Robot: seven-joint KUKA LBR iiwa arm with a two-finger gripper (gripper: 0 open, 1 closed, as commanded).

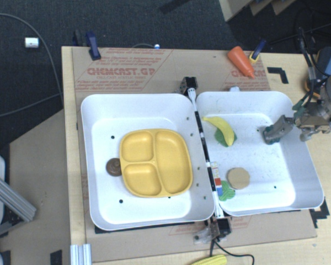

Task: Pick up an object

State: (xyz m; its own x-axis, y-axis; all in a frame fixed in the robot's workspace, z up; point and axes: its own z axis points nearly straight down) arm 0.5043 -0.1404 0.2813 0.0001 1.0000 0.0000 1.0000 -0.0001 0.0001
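I am hovering the gripper (pixel 277 131) over the right bin (pixel 298 197), grasping nothing I can see; the banana (pixel 222 130) and tan disc (pixel 238 178) are lying unpicked.

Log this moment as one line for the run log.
task: pick up an object | gripper: over right bin, nothing seen held | right bin: banana, tan disc | left bin: yellow tray
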